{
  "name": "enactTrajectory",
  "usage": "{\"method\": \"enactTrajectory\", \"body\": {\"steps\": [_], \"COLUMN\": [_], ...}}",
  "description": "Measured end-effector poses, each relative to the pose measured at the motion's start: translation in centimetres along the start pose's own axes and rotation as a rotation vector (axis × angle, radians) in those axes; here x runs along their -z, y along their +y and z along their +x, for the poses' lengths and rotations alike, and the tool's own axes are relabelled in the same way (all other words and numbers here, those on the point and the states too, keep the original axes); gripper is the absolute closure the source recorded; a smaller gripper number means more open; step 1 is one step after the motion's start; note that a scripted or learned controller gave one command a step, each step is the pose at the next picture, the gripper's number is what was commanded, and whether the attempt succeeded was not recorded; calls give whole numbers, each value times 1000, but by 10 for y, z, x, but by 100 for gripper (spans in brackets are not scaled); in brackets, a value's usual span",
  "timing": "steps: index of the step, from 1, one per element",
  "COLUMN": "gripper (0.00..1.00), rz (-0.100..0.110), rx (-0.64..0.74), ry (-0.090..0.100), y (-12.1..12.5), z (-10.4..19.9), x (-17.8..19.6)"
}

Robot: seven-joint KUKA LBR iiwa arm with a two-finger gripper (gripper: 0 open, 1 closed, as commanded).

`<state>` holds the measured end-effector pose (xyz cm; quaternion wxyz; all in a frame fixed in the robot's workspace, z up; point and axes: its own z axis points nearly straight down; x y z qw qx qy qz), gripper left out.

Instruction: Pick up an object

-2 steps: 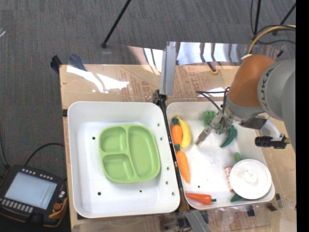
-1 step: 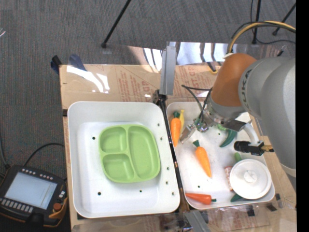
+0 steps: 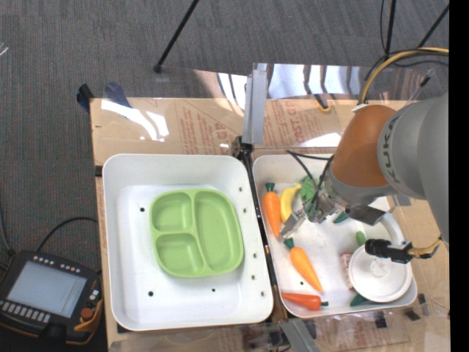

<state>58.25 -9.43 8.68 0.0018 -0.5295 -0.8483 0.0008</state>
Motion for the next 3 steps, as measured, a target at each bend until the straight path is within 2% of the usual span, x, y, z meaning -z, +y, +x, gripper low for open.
{"method": "enactTrajectory", "body": {"steps": [1,2,3], "gripper": [0,100,100], "rz": [-4,6,-18], "rx": [9,15,117], "ry": [-3,4,-11], "y": [53,51,76], "z": [-35,-33,8], "x": [1,9,156]}}
